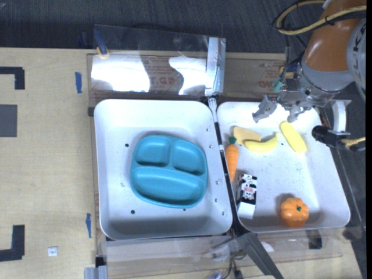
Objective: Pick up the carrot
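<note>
we see the jaws (278, 111) spread apart and holding nothing, poised above the far end of the right bin (325, 185). the carrot (232, 160) lies below and to the left of the jaws, against the bin's left wall, green top pointing away from us. between carrot and jaws rests a banana (257, 140); a yellow piece (293, 136) lies just below the jaws. a small pumpkin (294, 210) and a milk carton (247, 193) sit nearer us. the left bin (110, 156) holds a blue divided plate (169, 170).
</note>
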Tool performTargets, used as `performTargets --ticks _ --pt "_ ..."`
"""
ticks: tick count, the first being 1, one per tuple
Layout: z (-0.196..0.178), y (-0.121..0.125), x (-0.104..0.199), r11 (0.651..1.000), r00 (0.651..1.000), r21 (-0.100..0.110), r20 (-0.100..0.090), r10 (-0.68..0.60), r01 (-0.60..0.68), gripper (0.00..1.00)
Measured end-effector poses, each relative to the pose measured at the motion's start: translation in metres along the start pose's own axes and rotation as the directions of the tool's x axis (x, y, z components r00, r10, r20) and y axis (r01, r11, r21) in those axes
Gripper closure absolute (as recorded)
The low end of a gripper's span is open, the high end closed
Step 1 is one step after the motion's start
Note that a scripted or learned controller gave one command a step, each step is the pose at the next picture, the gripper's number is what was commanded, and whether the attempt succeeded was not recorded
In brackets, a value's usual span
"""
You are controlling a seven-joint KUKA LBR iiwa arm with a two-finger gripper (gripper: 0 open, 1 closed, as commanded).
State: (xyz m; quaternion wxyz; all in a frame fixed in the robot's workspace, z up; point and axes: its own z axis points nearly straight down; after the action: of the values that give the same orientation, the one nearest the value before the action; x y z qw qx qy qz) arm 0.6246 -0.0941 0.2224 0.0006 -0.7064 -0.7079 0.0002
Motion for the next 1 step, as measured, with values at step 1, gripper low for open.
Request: performTargets --ticks 1 --pt "0.1045 -0.0267 -0.0013 0.994 0.994 0.007 -0.001 -0.111 0.111 0.0"
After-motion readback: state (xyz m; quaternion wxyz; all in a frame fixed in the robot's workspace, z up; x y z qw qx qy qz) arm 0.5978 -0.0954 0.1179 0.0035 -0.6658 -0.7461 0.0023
